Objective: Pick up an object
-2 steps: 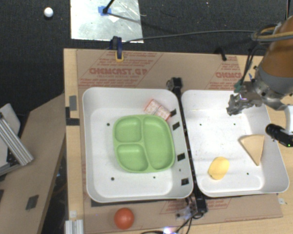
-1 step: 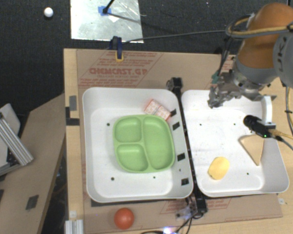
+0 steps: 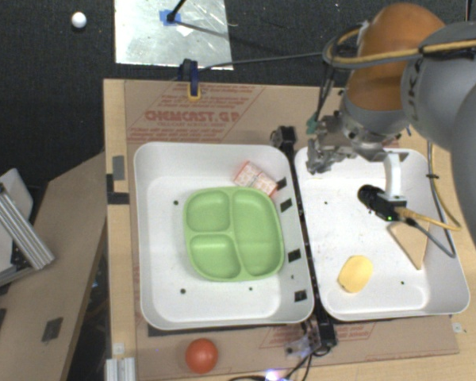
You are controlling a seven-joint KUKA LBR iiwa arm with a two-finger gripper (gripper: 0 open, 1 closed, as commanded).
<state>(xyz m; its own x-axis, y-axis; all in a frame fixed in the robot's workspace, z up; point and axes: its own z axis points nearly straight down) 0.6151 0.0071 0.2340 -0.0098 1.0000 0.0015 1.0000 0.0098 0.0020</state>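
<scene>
Gripper (image 3: 324, 159) hovers well apart from yellow lump (image 3: 355, 274), perhaps foam.

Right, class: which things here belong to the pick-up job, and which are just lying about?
Job: gripper; green plate; pink packet; yellow lump; tan wedge.
Lying about, outside the bins: orange ball; white ball; silver sheet.
</scene>
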